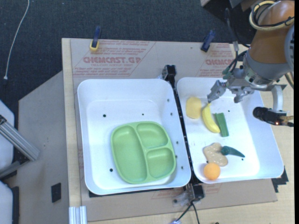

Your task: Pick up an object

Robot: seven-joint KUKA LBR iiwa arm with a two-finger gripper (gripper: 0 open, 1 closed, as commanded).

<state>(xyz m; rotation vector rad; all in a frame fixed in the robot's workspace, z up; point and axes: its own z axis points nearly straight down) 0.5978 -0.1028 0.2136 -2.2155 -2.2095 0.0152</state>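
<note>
Banana (210,119), yellow and curved, lies beside a green strip (221,124).

Dk carpet floor (117,8), cardboard-topped bench (140,55)

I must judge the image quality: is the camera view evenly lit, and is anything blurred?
Camera view: soft even light, faint shadows only; the white right bin looks bright without hard glare; the green divided plate and yellow banana are sharp; the gripper is slightly soft.

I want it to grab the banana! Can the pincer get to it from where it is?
Probably yes. The pincer hangs open above the right bin, with nothing between it and the banana, though a lemon and green stick crowd it.
</note>
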